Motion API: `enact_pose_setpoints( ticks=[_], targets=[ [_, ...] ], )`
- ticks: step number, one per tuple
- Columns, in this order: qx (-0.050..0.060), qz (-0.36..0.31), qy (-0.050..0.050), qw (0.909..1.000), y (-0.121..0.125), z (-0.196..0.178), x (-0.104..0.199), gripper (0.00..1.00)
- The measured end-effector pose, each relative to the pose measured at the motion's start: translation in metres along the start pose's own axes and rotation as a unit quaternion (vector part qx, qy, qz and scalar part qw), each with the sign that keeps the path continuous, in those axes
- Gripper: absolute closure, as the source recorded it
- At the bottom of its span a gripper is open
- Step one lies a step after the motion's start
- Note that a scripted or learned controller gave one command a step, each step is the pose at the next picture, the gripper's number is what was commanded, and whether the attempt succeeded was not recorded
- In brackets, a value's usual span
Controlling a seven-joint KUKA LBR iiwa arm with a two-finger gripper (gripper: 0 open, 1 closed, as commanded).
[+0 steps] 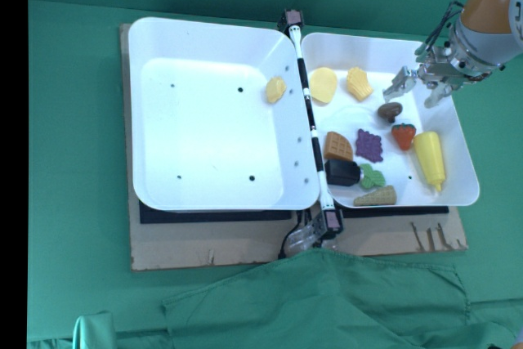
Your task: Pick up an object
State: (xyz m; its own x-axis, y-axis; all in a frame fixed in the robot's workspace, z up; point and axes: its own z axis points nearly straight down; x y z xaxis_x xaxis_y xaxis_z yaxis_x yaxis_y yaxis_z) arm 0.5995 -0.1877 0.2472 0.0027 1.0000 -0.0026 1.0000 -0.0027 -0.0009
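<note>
Hovering at the upper right of the frame, the gripper (418, 86) looks spread and holds nothing, though its fingers are small here. Just below sits the brown mushroom (389, 111), beside the strawberry (403, 135); crowding could cause a glancing, failed pinch.

two white bins (155, 176) sit on a green cloth (73, 135). the left one has a pale yellow piece (275, 90). the right one has a yellow bottle (430, 158), purple grapes (369, 145), a red strawberry (403, 136) and a brown waffle (338, 146).
</note>
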Motion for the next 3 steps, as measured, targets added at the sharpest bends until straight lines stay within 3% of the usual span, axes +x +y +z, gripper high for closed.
enact_pose_setpoints(
  ticks=[1,2,3],
  targets=[
    [-0.003,-0.001,-0.001,1.0000,0.030,0.067,0.001,0.00],
    [-0.012,0.001,-0.004,0.9999,0.033,0.047,-0.002,1.00],
    [0.001,0.002,0.001,1.0000,-0.057,0.047,0.000,1.00]
  ],
)
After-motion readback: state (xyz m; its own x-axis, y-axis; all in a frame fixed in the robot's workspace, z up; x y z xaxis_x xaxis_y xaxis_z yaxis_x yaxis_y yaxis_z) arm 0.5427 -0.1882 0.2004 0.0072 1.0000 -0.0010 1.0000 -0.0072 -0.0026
